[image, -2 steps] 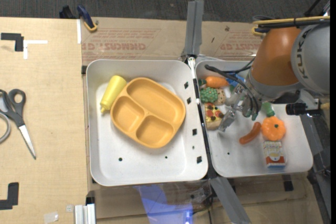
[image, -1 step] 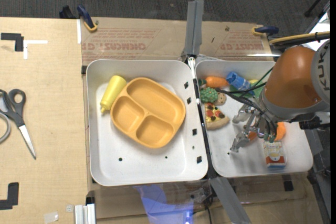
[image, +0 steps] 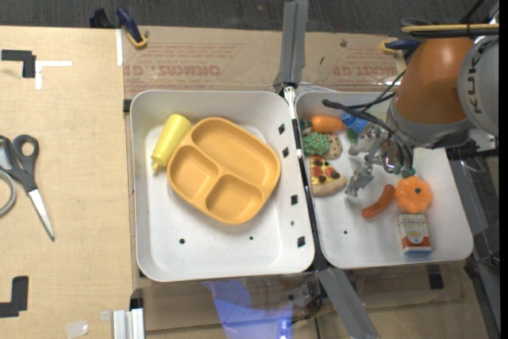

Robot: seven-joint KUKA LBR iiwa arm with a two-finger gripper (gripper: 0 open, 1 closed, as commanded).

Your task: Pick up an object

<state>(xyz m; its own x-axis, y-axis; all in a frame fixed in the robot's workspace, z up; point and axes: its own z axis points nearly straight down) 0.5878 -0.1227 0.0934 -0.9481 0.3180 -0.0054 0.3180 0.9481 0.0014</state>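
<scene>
Right bin [image: 452, 250]: gripper [image: 361, 182] seemingly empty.

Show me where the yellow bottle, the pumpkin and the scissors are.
yellow bottle [image: 170, 139]: camera view, middle of its body.
pumpkin [image: 413, 194]: camera view, centre of its top.
scissors [image: 32, 186]: camera view, near the pivot.

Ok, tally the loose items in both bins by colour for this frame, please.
Yellow or orange-yellow: 2 (bottle, divided plate)
Orange or red: 4 (carrot, sausage, pumpkin, carton)
Green: 1 (broccoli)
Blue: 1 (small piece)
Multicoloured: 1 (pizza slice)
Total: 9
</scene>
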